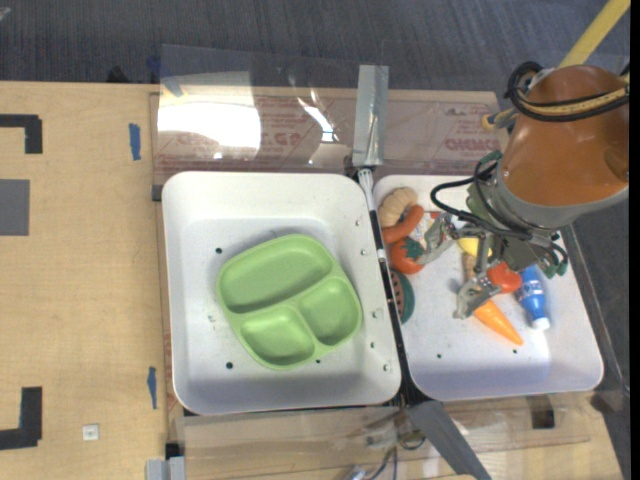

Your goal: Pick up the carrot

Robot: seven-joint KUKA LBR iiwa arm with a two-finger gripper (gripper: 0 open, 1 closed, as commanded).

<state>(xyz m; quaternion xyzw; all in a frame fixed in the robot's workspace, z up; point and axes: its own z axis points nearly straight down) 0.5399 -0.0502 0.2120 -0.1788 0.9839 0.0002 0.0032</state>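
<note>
Camera view: carrot (497,322) in right bin (570,368).

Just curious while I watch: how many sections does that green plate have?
3. The green plate in the left bin has one long section across its upper side and two smaller ones below it. None looks hidden.

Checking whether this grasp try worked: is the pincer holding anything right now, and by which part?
It cannot be told. The pincer is low in the right bin, right at the carrot's thick end, but a grip on it isn't visible.

Matt green plastic tray (289,299)
</note>
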